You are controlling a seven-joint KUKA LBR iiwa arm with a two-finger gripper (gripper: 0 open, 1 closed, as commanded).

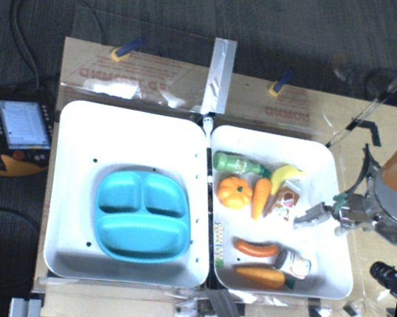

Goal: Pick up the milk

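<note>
We log gripper (314,214) at right bin's (341,180) right side, fingers spread, grasping nothing; milk (286,201) just left.

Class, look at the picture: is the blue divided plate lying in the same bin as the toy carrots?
No, the blue plate lies in the left bin, the carrots in the right bin.

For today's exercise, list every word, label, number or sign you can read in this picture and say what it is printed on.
Nothing can be read for certain.
Red print on the clear plastic sheet behind the bins: mirrored and blurred.
Handheld screen left of the bench: too small.
Milk carton label: blurred.
Small bottle label: blurred.
</note>
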